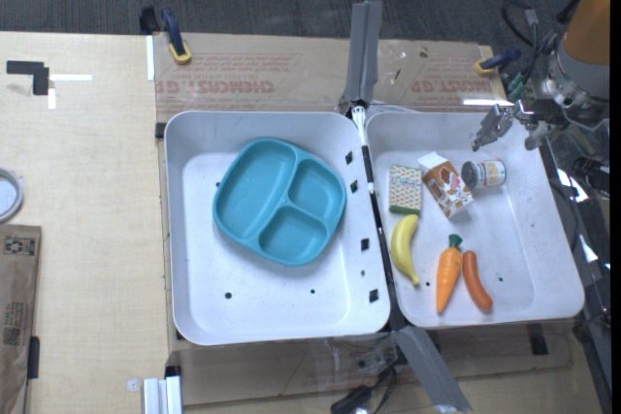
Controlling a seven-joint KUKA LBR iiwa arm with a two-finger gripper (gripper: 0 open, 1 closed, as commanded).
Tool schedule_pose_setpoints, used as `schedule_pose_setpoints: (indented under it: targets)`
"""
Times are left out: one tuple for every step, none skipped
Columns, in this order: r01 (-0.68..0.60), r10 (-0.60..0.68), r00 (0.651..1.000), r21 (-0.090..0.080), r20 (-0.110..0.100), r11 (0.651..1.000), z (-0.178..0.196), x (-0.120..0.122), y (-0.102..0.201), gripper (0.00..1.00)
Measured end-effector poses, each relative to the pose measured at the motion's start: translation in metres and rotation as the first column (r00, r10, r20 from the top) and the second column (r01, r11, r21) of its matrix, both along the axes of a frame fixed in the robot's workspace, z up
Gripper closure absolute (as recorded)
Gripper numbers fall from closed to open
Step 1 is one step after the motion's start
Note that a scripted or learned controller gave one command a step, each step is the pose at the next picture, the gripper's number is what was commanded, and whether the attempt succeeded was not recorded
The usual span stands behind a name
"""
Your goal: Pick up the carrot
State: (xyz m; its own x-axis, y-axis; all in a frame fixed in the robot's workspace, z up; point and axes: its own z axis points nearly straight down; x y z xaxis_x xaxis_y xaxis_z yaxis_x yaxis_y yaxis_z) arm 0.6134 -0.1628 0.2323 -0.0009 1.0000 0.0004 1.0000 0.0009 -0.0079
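The carrot (pixel 446 276), orange with a green top, lies in the right bin (pixel 529 301) near its front wall, tip pointing toward the front. A reddish sausage (pixel 475 281) lies right beside it on its right. My gripper (pixel 507 135) hangs over the back right part of the same bin, well behind the carrot and above a small can (pixel 485 174). Its two fingers stand apart, open, with nothing between them.
A banana (pixel 404 245) lies left of the carrot, with a green-and-yellow sponge (pixel 406 189) and a small carton (pixel 445 186) behind them. The left bin (pixel 194 296) holds a blue divided plate (pixel 279 201). A metal divider (pixel 365 63) rises between the bins at the back.
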Motion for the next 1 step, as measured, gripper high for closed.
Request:
schedule_pose_setpoints:
  targets:
    - [0.035,-0.035,0.999,0.0,0.003,0.999,-0.1438,-0.0585,-0.0022,0.0]
